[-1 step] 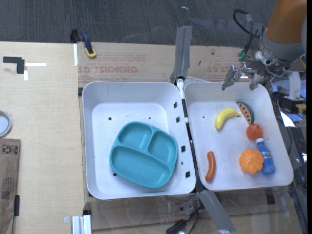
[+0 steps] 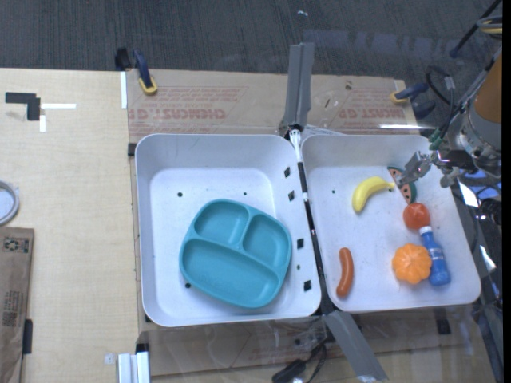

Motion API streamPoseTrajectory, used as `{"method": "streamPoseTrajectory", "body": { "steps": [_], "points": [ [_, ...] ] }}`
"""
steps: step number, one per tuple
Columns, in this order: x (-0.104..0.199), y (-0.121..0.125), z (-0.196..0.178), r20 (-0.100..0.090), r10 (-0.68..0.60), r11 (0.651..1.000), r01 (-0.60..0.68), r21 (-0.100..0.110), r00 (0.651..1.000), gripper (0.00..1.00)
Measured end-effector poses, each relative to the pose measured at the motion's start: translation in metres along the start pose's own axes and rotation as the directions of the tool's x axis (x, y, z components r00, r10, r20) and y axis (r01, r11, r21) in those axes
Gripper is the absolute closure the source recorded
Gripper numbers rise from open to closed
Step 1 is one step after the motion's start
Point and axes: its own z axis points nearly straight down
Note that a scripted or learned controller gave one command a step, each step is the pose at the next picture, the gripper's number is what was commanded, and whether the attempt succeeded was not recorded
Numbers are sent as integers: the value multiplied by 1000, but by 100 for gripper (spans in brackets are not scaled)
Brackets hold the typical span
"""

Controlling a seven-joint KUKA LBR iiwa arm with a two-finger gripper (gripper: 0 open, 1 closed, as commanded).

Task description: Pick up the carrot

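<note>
In the right bin, the gripper, its spread impossible to tell, hovers at what looks like the carrot beside the banana; it should close squarely across the carrot's middle, clear of the banana.
</note>
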Motion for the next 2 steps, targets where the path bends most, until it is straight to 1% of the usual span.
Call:
{"method": "streamPoseTrajectory", "body": {
  "steps": [1,2],
  "points": [
    [-3,-57,86,-2,-60,998,60,0,998,0],
    [18,-99,69,-2,-190,982,190,-1,982,0]
  ]
}}
